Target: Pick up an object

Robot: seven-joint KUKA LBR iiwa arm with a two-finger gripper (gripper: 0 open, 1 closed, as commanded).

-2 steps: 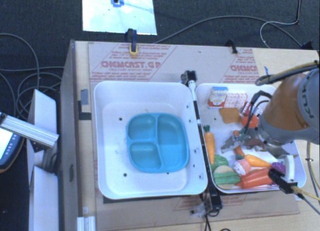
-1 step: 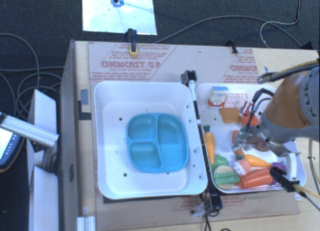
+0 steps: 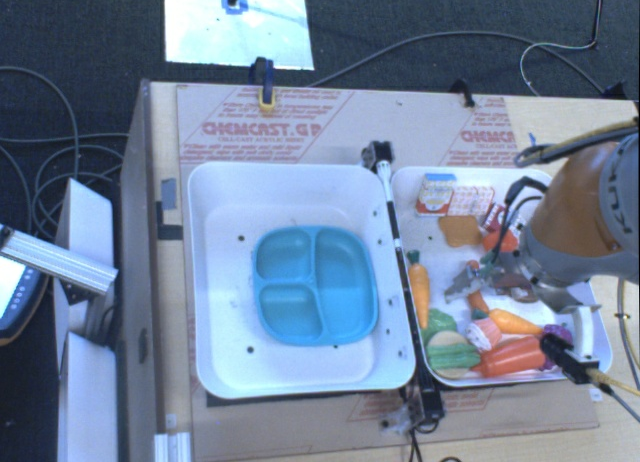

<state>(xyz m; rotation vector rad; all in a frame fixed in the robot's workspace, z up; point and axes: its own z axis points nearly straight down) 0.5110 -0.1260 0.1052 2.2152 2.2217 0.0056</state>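
My gripper hangs low over the middle of the right bin, with the grey arm and its orange band reaching in from the right. Just to its left lies an orange toy carrot. Right below it are a pink-and-white piece and a second carrot. A brown biscuit shape lies just above it. Nothing shows clearly between the gripper's tips, and the arm hides part of the bin's right side.
The left bin holds a blue divided plate. The right bin's front edge carries a green piece, a red-orange piece and a purple piece. A white-and-red carton lies at the back. Cables run around the bench.
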